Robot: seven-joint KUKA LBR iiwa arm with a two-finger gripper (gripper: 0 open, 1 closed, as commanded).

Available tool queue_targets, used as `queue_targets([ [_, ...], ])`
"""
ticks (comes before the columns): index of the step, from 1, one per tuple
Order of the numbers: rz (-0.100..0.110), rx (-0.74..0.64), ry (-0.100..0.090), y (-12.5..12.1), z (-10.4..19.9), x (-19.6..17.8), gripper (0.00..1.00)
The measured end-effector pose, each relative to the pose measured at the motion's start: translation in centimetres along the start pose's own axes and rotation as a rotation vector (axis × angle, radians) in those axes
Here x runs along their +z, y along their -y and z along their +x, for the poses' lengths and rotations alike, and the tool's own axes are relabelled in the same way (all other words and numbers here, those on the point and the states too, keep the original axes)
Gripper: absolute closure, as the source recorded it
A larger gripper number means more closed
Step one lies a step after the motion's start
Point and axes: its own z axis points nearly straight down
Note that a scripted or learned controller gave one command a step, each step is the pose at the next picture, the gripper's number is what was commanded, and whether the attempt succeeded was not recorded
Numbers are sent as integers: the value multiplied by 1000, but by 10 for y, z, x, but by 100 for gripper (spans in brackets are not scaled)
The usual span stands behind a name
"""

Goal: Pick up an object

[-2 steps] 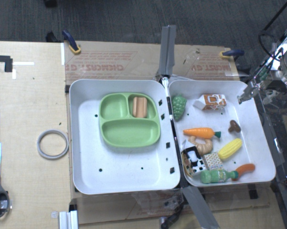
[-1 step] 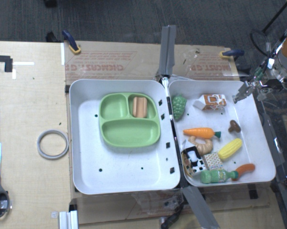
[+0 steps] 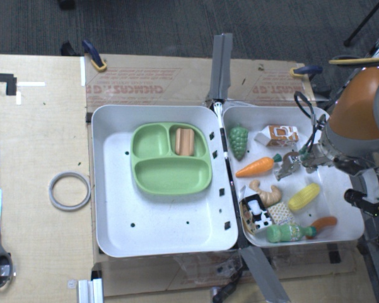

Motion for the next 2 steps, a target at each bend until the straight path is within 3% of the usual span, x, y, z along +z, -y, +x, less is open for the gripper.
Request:
queue_targets([
  [1,-3,-58,2,-76,-11,-30,0],
  [2,-2,-51,2,-58,-58,20,0],
])
